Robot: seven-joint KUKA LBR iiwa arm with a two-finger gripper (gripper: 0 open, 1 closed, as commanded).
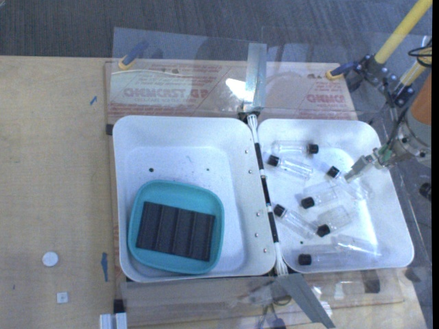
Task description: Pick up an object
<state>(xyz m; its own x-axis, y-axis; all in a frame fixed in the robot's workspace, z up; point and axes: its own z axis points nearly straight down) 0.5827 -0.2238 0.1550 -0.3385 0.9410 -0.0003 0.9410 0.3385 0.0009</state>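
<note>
Several clear plastic vials with black caps lie scattered in the right white bin (391, 249), for example one vial (291, 164) at the upper left, one (322, 196) in the middle and one (336, 252) along the front. My gripper (358, 169) reaches in from the right and hovers low over the bin's right side. Its tip sits just right of a black-capped vial (334, 173). Nothing is visibly held. The left white bin (178, 142) holds a teal tray (175, 227) with a dark ridged insert.
A metal divider (264, 197) runs between the two bins. Clear plastic sheeting (206, 91) and clamps stand behind the bins. A yellow pole (405, 26) and cables stand at the upper right. The tan bench (48, 184) stretches to the left with small bits on it.
</note>
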